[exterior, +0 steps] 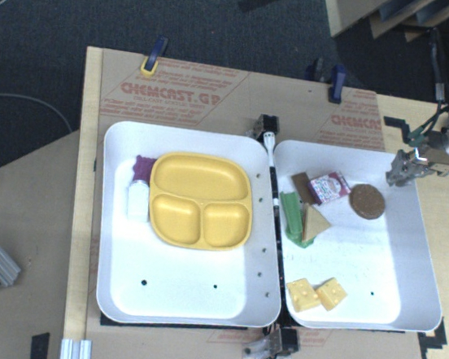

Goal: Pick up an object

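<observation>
The arm is seen reaching in from the right, its gripper poised over the far right rim of the right bin — whether anything is gripped cannot be told. Nearest it, a round brown cookie lies flat beside a small printed packet. A glossy yellow divided plate sits in the left bin.
</observation>
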Controlling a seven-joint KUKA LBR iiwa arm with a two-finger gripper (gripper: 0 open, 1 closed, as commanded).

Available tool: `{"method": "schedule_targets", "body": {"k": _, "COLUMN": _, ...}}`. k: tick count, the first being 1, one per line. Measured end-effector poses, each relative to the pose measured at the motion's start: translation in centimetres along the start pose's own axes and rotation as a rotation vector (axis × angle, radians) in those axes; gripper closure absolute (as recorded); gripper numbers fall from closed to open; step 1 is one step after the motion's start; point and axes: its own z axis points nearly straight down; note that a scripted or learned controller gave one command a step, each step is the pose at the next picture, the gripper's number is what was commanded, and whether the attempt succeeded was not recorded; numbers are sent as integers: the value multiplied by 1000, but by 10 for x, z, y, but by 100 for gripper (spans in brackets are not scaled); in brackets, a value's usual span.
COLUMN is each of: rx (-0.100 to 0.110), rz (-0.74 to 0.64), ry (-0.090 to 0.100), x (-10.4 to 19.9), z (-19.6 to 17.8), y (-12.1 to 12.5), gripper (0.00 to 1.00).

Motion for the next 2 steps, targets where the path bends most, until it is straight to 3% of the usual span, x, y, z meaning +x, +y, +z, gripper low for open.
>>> {"method": "schedule_targets", "body": {"k": 1, "rx": 6, "rz": -5, "ry": 5, "x": 51, "z": -10, "y": -5, "gripper": 100}}
{"method": "schedule_targets", "body": {"k": 2, "rx": 9, "rz": -4, "ry": 5, "x": 107, "z": 2, "y": -5, "gripper": 100}}
